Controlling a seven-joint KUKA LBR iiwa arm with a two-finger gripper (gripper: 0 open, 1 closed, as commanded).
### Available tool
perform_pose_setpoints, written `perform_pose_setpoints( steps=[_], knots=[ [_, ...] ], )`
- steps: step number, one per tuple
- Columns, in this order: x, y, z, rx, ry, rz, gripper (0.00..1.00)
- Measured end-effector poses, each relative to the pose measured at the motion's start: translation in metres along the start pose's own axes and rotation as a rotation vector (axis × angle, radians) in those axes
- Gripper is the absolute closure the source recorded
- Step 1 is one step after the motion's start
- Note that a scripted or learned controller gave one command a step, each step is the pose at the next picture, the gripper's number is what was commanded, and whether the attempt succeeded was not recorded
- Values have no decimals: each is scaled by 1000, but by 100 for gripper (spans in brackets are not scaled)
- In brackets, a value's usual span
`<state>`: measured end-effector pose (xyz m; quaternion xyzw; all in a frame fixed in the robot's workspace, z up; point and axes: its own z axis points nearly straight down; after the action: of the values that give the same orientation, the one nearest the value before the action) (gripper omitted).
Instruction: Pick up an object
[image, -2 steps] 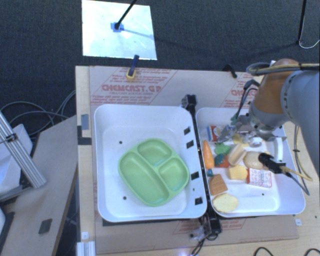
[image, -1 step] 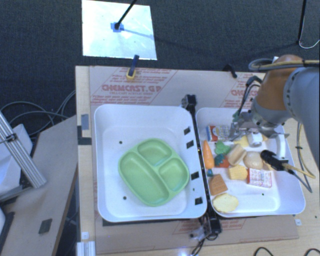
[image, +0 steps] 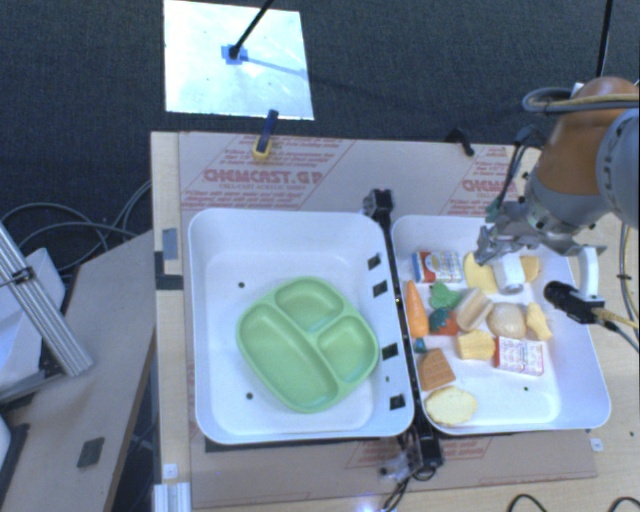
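So the bench (image: 300, 165) fills most of the frame with 2 white bins on it. The left bin (image: 215, 300) sits center-left and has a green 3-section plate (image: 305, 345) lying flat in the middle of it. The right bin (image: 575, 395) is touching it on the right side, packed with toy food. The arm (image: 590, 150) comes in from the upper right, and the gripper (image: 503, 250) is down at the upper part of the right bin, right over a pale yellow piece (image: 480, 275) and a white block (image: 511, 272); can't tell whether the jaws are wide or closed on anything from this angle. Below it: a carrot (image: 416, 308) along the bin's left wall, a red-and-white carton (image: 434, 266), green broccoli (image: 444, 296), a cheese wedge (image: 477, 346), a red-print packet (image: 520, 355), and a round cracker (image: 451, 405) at the bottom.
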<state>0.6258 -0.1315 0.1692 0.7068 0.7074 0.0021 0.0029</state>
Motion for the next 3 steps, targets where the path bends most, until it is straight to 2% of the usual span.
perform_pose_setpoints(
  steps=[1, 2, 3],
  knots=[
    [0, 2, -55, -1, 0, -3, 100],
    [54, -5, -51, 5, 3, -8, 100],
    [96, -21, -58, 7, 3, -8, 100]
  ],
)
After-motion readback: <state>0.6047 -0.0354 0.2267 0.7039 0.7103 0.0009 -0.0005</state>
